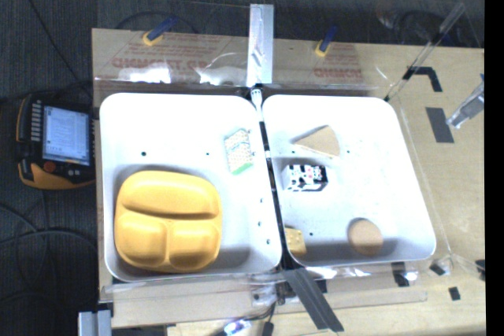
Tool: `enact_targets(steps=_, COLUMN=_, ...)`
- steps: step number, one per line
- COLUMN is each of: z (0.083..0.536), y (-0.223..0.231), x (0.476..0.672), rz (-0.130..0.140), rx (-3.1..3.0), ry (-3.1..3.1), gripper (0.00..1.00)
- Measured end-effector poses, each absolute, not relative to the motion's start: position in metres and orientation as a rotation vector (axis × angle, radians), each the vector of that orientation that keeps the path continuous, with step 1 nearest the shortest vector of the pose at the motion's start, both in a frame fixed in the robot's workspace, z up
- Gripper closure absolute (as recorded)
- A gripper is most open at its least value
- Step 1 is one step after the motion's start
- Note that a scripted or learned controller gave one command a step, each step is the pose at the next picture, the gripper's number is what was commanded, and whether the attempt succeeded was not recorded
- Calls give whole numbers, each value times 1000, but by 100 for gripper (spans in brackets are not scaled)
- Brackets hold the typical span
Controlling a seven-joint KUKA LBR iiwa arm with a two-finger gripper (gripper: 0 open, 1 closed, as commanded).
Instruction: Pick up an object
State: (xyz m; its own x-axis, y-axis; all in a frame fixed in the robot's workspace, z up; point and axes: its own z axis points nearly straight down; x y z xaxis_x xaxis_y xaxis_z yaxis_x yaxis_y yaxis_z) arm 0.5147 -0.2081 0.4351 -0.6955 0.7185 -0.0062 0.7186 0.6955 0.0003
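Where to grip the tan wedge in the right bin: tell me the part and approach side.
Come straight down on the tan wedge in the right bin and close across its narrow left point-to-middle section. It appears to lie flat with bare floor all round, and the black-and-white block sits apart below it, so probably nothing blocks a top-down grip.

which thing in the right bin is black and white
The small black-and-white patterned object near that bin's left side; the tan wedge, tan round piece and tan block are plain.
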Motion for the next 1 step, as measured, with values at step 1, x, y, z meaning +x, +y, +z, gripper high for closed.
enact_targets(steps=1, z=445, y=-208, x=516, rz=-5, rx=1221, ry=2883, gripper=100)
